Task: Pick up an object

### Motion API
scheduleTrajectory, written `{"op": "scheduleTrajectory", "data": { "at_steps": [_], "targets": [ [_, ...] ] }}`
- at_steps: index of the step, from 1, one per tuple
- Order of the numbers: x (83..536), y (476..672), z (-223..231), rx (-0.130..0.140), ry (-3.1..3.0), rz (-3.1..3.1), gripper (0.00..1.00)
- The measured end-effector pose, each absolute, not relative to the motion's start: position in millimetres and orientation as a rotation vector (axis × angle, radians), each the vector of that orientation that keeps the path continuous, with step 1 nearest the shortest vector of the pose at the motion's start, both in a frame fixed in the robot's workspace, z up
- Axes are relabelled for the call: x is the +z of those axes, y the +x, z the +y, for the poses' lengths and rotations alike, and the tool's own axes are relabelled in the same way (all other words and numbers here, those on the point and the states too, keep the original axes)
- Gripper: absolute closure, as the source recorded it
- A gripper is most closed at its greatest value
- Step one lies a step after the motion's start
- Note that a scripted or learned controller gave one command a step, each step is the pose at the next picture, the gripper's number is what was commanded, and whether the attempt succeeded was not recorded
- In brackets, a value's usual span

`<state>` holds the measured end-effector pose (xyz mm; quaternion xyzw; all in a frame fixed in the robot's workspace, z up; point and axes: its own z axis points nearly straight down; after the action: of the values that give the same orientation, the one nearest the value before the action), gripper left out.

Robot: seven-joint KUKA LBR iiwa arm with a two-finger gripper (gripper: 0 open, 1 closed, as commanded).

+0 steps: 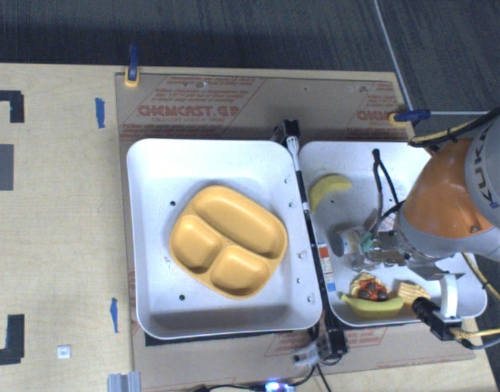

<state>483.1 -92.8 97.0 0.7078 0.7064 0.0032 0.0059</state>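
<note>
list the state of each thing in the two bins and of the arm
yellow sectioned tray: hollow side up, lying flat in the left bin
banana-shaped piece: loose, near the right bin's far wall
small items: heaped at the right bin's near edge
end effector: low inside the right bin, over the clutter

A yellow three-compartment tray (227, 240) lies flat in the middle of the left bin (152, 166), turned at a slant to the bin's edges. In the right bin (360, 155), a yellow banana-shaped piece (328, 189) lies near the far left corner, curved and on its side. Along the near edge rests a second yellow banana (372, 304), with a small multicoloured object (368, 286) just beside it and a pale ridged piece (410, 290) to its right.
</note>
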Motion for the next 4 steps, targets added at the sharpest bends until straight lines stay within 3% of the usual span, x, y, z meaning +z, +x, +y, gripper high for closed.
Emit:
{"op": "scheduleTrajectory", "data": {
  "at_steps": [1,2,3,4],
  "targets": [
    [97.0,483.1,-92.8,0.01,2.215,2.211,0.0],
    [86.0,480.2,-91.4,0.003,2.22,2.22,0.0],
    [96.8,482.3,-92.1,0.008,2.216,2.215,1.0],
    [96.8,482.2,-92.1,0.007,2.216,2.215,0.0]
  ]
}}
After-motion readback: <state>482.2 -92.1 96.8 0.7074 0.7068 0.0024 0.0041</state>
